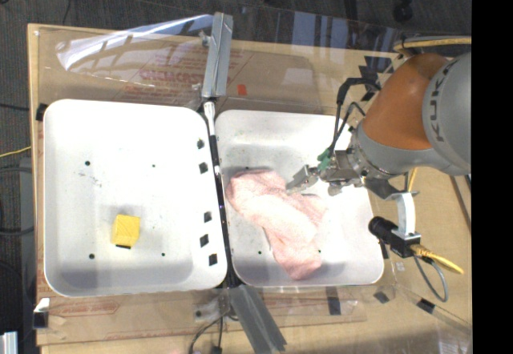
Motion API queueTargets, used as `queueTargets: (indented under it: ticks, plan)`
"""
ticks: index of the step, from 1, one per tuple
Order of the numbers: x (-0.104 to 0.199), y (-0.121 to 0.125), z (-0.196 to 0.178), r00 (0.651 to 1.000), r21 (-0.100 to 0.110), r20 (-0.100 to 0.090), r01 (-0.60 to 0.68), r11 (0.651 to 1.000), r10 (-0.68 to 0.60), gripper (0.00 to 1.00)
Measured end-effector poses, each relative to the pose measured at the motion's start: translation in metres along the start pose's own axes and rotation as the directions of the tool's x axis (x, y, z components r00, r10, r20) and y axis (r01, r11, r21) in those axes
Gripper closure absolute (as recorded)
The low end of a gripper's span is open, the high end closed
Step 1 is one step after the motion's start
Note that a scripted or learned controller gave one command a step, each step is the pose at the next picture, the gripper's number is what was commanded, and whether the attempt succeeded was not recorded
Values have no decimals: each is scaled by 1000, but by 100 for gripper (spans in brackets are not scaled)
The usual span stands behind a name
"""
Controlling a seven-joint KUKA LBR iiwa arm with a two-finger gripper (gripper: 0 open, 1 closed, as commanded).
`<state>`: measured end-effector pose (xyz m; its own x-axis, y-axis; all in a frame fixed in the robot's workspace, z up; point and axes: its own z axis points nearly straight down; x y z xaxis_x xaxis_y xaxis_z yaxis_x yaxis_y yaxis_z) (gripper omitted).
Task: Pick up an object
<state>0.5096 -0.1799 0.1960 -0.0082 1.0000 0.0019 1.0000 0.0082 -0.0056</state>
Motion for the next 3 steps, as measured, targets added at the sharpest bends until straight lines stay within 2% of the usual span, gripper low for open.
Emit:
queueTargets:
  ticks: [1,2,3]
  plan:
    - [26,15,103,974,-7,4,228,974,-228,0]
    - [25,15,92,973,-7,6,232,973,-232,100]
    - [71,99,-15,994,-4,2,108,994,-108,100]
